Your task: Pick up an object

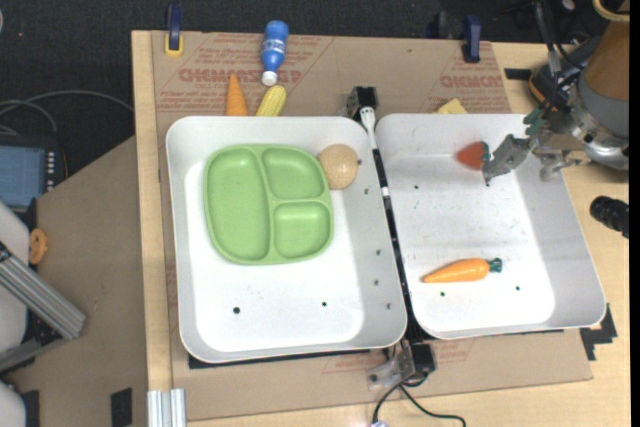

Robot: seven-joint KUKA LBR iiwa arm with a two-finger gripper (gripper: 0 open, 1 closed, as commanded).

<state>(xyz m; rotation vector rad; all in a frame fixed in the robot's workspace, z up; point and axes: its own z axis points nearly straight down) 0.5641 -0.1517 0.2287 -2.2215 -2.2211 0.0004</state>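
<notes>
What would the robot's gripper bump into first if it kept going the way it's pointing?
Probably the small red object. The gripper points leftward in the right bin, and the red object sits just ahead of it. Its height above the bin floor is unclear, so it might pass over.

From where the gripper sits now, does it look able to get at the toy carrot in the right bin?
Probably yes. The carrot lies alone on the right bin's open floor, nothing over or against it. The gripper hovers near the red object at the bin's far side, with bare floor between.
</notes>
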